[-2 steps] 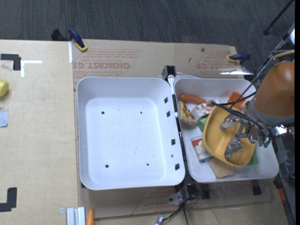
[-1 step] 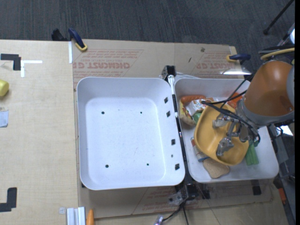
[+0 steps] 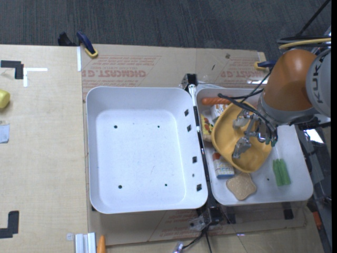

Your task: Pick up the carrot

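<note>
The carrot [image 3: 209,100] is a thin orange stick lying along the far wall of the right bin [image 3: 295,194], near its far left corner, partly hidden by a packet. My gripper [image 3: 240,136] hangs over the hollow of a tilted yellow bowl [image 3: 231,152], to the right of and nearer than the carrot. Its two metal fingers [image 3: 240,122] stand apart, open, with nothing visible between them. The gripper does not touch the carrot.
The right bin also holds a green object [image 3: 281,172] at the right, a brown bread slice [image 3: 241,186] at the front, and packets [image 3: 222,168] under the bowl's left side. The left bin [image 3: 95,141] lies beside it. A yellow item [image 3: 3,99] sits on the bench, far left.
</note>
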Available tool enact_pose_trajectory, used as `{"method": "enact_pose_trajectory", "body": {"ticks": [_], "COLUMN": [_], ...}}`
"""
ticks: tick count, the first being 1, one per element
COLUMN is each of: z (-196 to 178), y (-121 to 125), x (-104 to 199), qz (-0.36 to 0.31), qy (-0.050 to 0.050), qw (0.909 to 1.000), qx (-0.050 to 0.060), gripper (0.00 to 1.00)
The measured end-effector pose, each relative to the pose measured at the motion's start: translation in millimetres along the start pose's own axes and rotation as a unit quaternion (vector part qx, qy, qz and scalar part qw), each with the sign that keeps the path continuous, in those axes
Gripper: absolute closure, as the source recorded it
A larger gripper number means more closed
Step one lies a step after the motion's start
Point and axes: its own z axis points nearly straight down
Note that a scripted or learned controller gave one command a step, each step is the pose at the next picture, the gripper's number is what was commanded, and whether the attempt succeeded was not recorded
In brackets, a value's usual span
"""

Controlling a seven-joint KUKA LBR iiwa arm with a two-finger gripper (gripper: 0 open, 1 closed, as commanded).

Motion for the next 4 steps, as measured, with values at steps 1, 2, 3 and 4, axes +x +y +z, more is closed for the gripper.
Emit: {"method": "enact_pose_trajectory", "body": {"ticks": [1,2,3,4], "z": [0.8,-13.9,-49.4,-12.7], "y": [-22.3,-21.5,18.8,-16.3], "x": [-24.9,-30.3,-53.8,-90.4], "qz": [-0.112,-0.114,-0.161,-0.253], "qy": [0.005,-0.003,0.013,-0.003], "qw": [0.9936,0.9935,0.9869,0.9675], "qx": [-0.005,-0.004,-0.007,-0.004], "gripper": [0.0,1.0,1.0,1.0]}}
